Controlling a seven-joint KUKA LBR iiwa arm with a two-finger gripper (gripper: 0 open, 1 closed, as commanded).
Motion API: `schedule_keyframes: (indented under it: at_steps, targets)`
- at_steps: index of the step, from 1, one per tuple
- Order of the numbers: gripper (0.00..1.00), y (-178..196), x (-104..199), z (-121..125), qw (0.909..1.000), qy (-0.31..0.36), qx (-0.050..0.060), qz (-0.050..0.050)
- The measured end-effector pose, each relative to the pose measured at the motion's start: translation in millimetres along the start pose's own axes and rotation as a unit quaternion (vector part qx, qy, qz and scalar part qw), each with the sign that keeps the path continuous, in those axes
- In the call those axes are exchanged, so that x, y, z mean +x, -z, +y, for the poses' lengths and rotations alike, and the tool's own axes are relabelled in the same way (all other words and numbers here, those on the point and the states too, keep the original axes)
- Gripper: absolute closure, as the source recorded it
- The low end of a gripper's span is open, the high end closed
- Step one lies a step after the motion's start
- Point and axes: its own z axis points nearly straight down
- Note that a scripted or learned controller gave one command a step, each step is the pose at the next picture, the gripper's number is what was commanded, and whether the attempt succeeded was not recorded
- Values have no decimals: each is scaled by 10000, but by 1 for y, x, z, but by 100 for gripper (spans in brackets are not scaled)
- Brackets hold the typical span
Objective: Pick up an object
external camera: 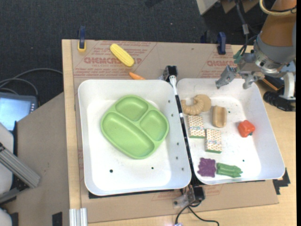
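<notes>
Gripper (236, 78) hovering over the top edge of the right bin (268, 140), fingers spread apart, nothing between them. Orange band (278, 31) of the arm up and to the right of it.

Relative to gripper, all inside right bin:
- croissant (197, 104): below and to the left, nearest item, near the bin's left wall
- bread roll (218, 116): below, slightly left, just beside the croissant
- red pepper (246, 128): below, slightly right, apart from the rest
- two cracker packs (196, 126) and (213, 141): further below and left, corners close together or touching, hard to tell
- purple grapes (206, 167): far below, left, near the bin's bottom edge
- green vegetable piece (229, 170): far below, just beside the grapes, on their right

Left bin (89, 126): well left of gripper, carrying green divided plate (134, 126), three compartments, lying flat.

Outside bins, on the cardboard sheet (70, 102): yellow corn cob (122, 55) far left and a bit above gripper; small orange piece (136, 76) far left at about gripper height, touching or just off the left bin's top rim.

No contact with any object.
</notes>
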Motion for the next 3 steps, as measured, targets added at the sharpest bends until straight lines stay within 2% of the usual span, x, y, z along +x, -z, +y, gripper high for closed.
schedule_keyframes:
  at_steps: [1,2,3]
  targets:
    - [0,-92,-31,-21,10000,-18,49,8]
    - [0,-144,-11,-18,10000,9,33,14]
    - [100,-129,-12,-16,10000,-2,-8,1]
